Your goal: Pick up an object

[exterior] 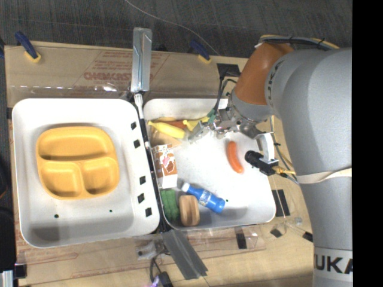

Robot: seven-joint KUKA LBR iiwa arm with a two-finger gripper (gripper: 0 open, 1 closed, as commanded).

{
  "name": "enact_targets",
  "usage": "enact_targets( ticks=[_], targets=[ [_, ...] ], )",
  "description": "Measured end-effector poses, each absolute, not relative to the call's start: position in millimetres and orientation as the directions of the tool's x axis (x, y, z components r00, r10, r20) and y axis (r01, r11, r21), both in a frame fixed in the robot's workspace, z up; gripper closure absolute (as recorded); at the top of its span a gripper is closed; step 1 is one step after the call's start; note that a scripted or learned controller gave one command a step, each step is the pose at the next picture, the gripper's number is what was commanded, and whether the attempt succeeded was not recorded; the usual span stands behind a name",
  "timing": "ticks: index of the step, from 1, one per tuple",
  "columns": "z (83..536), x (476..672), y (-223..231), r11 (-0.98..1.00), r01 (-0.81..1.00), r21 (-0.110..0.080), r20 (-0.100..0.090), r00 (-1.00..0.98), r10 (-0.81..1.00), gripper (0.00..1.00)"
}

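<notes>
The gripper (206, 126) is positioned at the right bin's (257, 211) twelve o'clock edge, above the banana (166, 128). Finger spread cannot be told. The approach step is judged in hand; descent and closure are required next.

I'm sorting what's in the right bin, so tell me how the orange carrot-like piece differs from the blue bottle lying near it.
The orange piece is a short, rounded, single-colour shape; the blue bottle is longer, with a white end and blue body. The orange piece lies nearly along the bin's length in open floor near the right side; the bottle lies slanted near the front, beside a tan block. Both lie flat in the right bin.
</notes>
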State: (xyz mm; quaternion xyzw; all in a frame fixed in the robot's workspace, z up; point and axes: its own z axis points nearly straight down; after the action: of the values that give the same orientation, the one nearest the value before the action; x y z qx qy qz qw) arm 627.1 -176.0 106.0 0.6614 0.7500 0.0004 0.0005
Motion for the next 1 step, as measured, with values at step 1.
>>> enact_targets(
  ticks=[1],
  targets=[
    [105.5,653.9,-121.9,0.249,0.969,-0.014,0.004,-0.249,0.969,0.00]
  ],
)
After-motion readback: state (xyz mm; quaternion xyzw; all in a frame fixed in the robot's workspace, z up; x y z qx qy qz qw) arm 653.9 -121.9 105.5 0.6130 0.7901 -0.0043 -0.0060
